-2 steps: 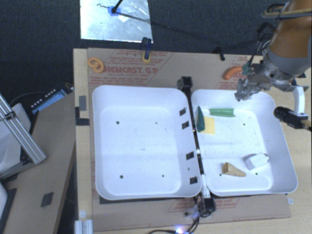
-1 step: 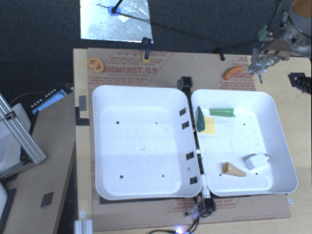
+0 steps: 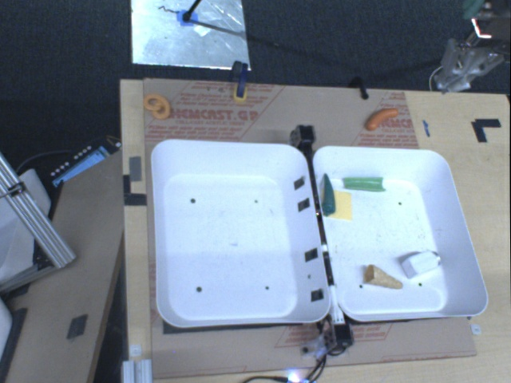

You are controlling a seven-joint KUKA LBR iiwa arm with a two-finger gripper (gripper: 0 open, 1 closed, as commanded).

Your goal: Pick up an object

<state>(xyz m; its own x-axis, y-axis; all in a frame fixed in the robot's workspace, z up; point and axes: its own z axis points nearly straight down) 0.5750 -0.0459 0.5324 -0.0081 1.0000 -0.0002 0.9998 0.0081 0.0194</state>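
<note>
The right bin (image 3: 459, 214) holds several small objects. A green stick (image 3: 364, 183) lies near its back wall, with a dark teal pod (image 3: 327, 195) and a yellow square (image 3: 342, 205) by the left wall. Toward the front are a tan wedge (image 3: 382, 277) and a white block (image 3: 420, 262). My gripper (image 3: 461, 64) hangs at the view's top right, beyond the bench's far edge and well away from both bins. It is small and partly cut off by the frame, with nothing seen in it.
The left bin (image 3: 160, 214) sits beside the right one, joined by a black hinge strip (image 3: 315, 230). On the bench behind lie an orange sausage (image 3: 382, 119), a pretzel (image 3: 157, 106) and a yellow-blue clamp (image 3: 239, 82). A shiny sheet (image 3: 190, 22) lies on the floor.
</note>
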